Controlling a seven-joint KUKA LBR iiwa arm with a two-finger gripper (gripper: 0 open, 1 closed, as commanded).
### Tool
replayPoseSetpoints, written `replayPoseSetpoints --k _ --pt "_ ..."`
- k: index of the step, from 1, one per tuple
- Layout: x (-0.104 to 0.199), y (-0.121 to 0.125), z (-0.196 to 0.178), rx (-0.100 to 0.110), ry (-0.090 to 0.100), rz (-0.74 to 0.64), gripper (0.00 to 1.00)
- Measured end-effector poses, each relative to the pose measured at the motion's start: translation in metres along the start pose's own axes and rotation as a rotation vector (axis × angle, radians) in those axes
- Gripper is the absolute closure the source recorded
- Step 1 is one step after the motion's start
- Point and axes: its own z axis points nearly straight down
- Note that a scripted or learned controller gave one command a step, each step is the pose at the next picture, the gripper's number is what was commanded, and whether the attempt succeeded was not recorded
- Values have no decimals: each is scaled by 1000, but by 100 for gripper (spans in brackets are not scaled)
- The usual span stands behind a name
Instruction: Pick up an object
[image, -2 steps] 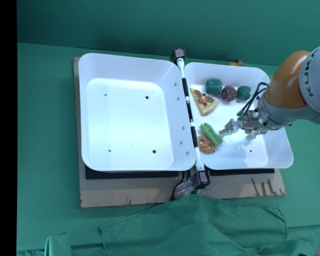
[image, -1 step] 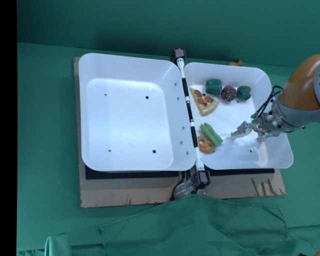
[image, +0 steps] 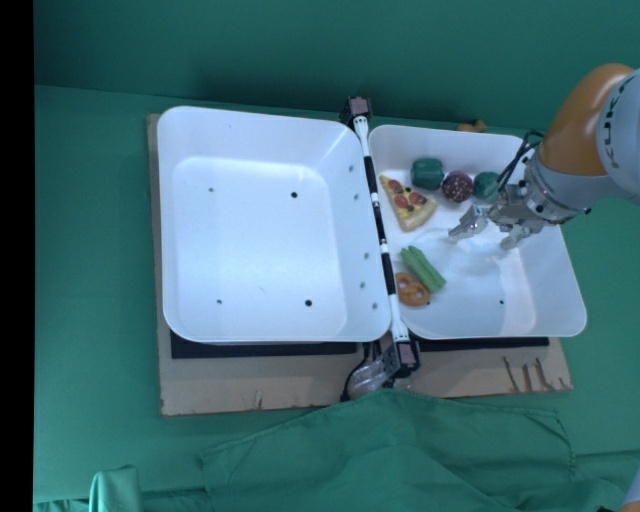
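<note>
While the grey arm with its glossy orange band reaches in over the right bin (image: 560, 300), its gripper (image: 492, 228) hangs above that bin's bare white floor with the metal fingers (image: 466, 226) spread apart and nothing between them. The right bin is a shallow, smooth moulded tray with rounded corners, and it holds all the small toy foods. A flat triangular pizza slice (image: 408, 203), tan with red spots, lies near the bin's inner wall. Along the bin's far side sit a squat dark green pepper-like piece (image: 428, 173), a round maroon speckled ball (image: 457, 186) just beside it, and a small teal-green round piece (image: 486, 184) that is right by the gripper's upper side. Toward the bin's near inner part lies a ribbed green elongated vegetable (image: 424, 268), tilted, with an orange pretzel-shaped piece (image: 411, 290) touching its lower end. To the left of the right bin, across a black-and-white striped divider bar (image: 381, 232), lies the left bin (image: 200, 150), equally glossy, with a few small dark holes in its floor. Both bins rest on a brown cardboard sheet (image: 250, 400) over a matte green cloth (image: 90, 250), and a rumpled fold of the same cloth lies in front of the right bin.
</note>
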Motion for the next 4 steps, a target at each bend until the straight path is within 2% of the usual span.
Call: replayPoseSetpoints --k 1,2,4 --pt "19 83 3 15 2 -6 0" --pt "31 68 1 1 0 3 0" --pt "18 76 -130 0 2 -12 0"
